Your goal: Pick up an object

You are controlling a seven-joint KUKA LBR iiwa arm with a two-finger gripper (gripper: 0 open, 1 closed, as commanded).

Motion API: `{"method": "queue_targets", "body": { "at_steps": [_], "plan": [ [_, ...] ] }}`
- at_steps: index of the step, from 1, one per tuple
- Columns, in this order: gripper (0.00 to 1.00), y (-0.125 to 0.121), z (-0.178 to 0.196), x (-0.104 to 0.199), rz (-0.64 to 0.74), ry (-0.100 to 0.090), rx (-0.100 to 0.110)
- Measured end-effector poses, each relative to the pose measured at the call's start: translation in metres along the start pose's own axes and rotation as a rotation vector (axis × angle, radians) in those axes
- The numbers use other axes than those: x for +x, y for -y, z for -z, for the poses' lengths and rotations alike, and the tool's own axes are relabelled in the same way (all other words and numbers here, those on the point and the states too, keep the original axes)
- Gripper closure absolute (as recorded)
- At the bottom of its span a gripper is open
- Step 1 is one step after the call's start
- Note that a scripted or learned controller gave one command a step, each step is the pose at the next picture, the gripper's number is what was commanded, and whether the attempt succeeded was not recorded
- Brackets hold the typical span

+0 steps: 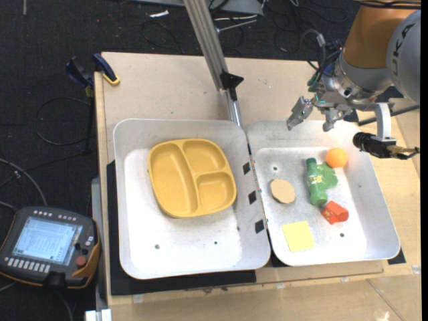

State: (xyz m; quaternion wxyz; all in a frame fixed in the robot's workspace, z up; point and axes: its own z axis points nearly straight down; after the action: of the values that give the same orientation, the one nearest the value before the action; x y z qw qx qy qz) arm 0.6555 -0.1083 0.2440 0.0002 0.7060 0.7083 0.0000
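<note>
In the right bin (374, 236) lie an orange ball (337, 158), a green bottle (317, 180), a red block (335, 212), a round tan cookie (283, 192) and a yellow square sponge (297, 236). My gripper (314, 117) hangs above the bin's far edge, up and left of the ball, fingers spread open with nothing between them. It is well apart from every object.
The left bin (134, 246) holds a yellow divided plate (192, 177). A slanted metal pole (208, 35) rises between the bins at the back. A teach pendant (47, 246) rests at the lower left, off the bench.
</note>
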Motion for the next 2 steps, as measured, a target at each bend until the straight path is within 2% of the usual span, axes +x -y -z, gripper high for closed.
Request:
{"method": "queue_targets", "body": {
  "at_steps": [1, 2],
  "plan": [
    [0.0, 0.0, 0.0, 0.0, 0.0, 0.0, 0.0],
    [0.0, -0.002, -0.064, 0.002, -0.002, 0.0, 0.006]
  ]
}}
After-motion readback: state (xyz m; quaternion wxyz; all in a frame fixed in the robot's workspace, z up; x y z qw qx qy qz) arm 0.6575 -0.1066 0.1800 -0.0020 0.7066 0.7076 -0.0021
